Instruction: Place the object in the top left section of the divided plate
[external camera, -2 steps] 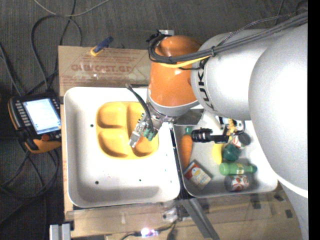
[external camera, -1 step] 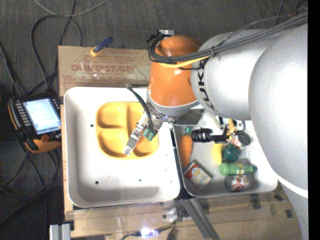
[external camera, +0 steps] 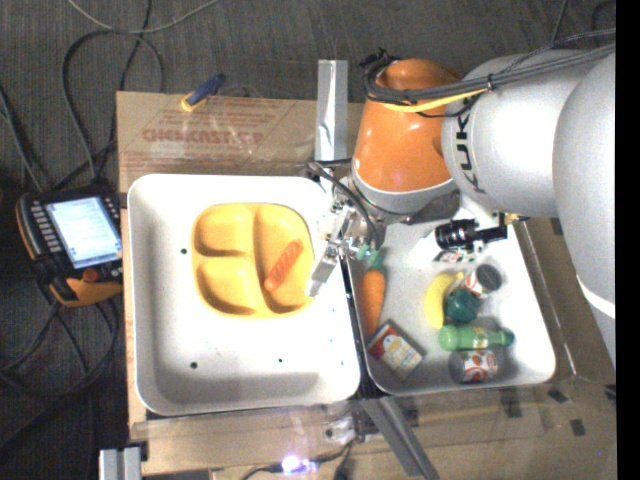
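A yellow divided plate (external camera: 232,298) lies in the left bin (external camera: 170,368). An orange-red sausage (external camera: 283,265) rests at a slant in the plate's large right section. The plate's top left section holds nothing. My gripper (external camera: 325,268) hangs over the plate's right rim, just right of the sausage and apart from it. Nothing is visibly held by it.
The right bin (external camera: 530,358) holds a carrot (external camera: 371,296), a banana (external camera: 437,299), a green bottle (external camera: 476,337), a small red box (external camera: 394,350) and a can (external camera: 474,365). The grey and orange arm covers that bin's upper part. A cardboard sheet (external camera: 220,133) lies behind the left bin.
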Action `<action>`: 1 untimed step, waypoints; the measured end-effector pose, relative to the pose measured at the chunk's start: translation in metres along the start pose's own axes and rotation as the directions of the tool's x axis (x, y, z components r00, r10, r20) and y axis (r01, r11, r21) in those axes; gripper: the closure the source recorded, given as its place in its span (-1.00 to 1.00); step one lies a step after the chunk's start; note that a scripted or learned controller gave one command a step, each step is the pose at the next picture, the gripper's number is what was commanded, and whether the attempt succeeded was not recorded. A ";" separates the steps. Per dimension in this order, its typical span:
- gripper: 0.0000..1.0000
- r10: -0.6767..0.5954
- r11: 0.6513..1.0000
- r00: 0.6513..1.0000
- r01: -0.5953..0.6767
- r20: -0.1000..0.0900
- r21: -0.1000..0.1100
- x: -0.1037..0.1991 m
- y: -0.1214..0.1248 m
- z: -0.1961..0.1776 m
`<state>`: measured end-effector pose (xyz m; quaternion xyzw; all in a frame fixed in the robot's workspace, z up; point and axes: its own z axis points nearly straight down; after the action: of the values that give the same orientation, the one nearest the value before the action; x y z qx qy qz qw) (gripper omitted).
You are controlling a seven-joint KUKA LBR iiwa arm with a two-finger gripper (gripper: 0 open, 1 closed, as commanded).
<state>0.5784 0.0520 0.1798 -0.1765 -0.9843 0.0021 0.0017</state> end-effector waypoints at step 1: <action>1.00 0.001 1.000 1.000 -0.001 -0.004 0.000 -0.001 0.001 -0.006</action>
<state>0.5795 0.0527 0.1854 -0.1769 -0.9842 0.0015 0.0037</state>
